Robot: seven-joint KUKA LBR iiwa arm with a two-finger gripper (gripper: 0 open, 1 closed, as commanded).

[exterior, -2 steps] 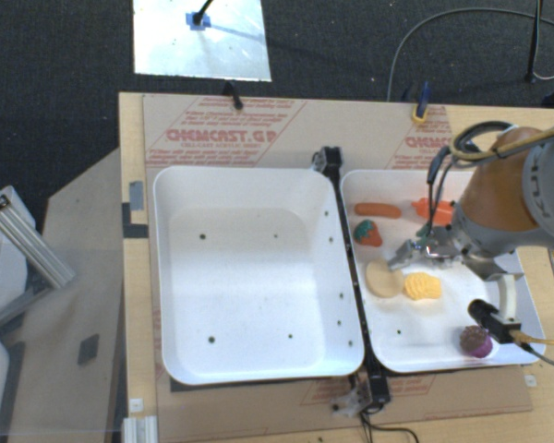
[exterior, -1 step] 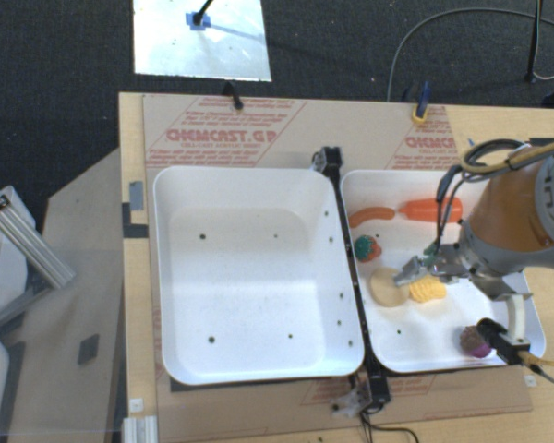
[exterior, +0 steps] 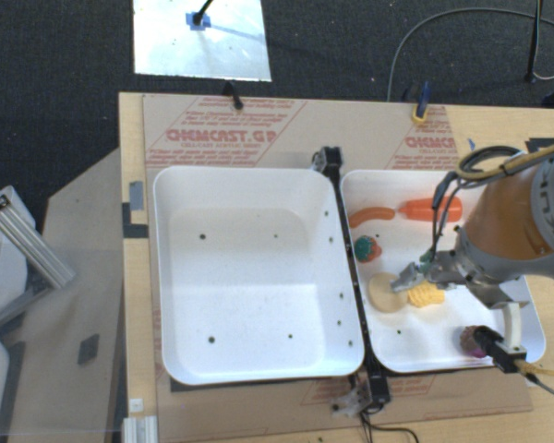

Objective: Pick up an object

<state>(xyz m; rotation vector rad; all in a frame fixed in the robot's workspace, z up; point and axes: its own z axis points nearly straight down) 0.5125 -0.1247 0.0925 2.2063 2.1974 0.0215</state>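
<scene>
The right bin [exterior: 415,363] holds several small toy items: an orange sausage shape [exterior: 371,216], an orange carrot [exterior: 430,209], a green and red ball-like piece [exterior: 365,247], a beige round piece [exterior: 384,293], a yellow corn-like piece [exterior: 427,295] and a purple item [exterior: 471,341]. My gripper [exterior: 412,279] hangs low over the middle of the right bin, directly above the yellow piece and beside the beige one. The grey and orange arm [exterior: 512,224] covers the bin's right side.
The left bin [exterior: 249,275] sits beside the right one, sharing a black-clipped divider [exterior: 346,257]. Both rest on a cardboard-covered bench [exterior: 231,132]. Cables run at the back right, and a metal plate [exterior: 201,26] lies on the dark floor beyond.
</scene>
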